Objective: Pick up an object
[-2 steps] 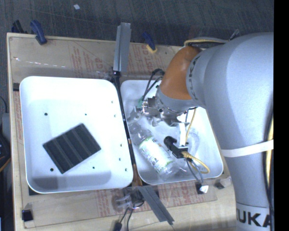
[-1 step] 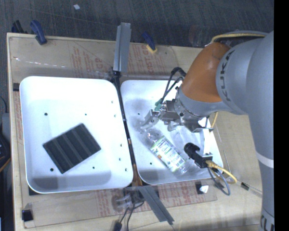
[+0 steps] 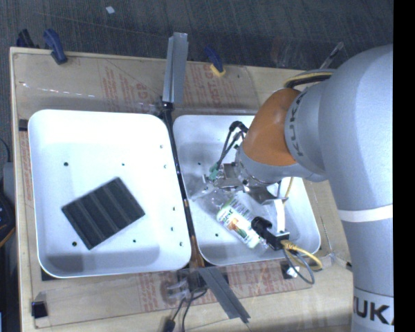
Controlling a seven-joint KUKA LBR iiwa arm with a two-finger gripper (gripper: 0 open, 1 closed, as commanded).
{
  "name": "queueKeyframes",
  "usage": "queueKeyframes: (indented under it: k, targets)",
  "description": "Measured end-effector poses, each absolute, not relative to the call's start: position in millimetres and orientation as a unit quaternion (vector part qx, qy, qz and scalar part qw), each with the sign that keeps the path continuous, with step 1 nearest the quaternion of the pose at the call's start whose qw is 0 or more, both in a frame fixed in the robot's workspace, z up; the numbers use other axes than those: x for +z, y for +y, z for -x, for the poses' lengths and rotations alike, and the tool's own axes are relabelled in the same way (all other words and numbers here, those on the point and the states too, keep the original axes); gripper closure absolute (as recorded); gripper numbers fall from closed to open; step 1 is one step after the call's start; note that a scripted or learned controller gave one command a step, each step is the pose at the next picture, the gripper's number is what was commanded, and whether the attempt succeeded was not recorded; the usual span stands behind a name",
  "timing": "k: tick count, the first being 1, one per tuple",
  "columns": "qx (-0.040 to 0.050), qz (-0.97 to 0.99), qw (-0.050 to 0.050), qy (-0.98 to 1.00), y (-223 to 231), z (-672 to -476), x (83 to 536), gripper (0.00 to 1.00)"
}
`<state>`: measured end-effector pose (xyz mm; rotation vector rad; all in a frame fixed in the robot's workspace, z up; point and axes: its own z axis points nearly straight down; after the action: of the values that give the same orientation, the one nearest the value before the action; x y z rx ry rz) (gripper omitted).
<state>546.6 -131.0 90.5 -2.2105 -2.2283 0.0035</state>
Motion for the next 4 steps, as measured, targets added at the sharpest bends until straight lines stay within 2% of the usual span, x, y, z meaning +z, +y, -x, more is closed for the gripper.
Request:
queueKeyframes:
  k: [1, 2, 3, 4]
  targets:
    - [-0.0037, 0.681, -0.006, -0.732, -153, -517.6, 95, 0.0]
    - [0.0001, 0.684, 0.001, -0.729, -181, -519.5, 125, 0.0]
    - [-0.0064, 0.654, -0.007, -0.756, -203, -501.2, 100, 0.0]
    - [-0.0073, 0.651, -0.01, -0.759, -204, -504.2, 111, 1.0]
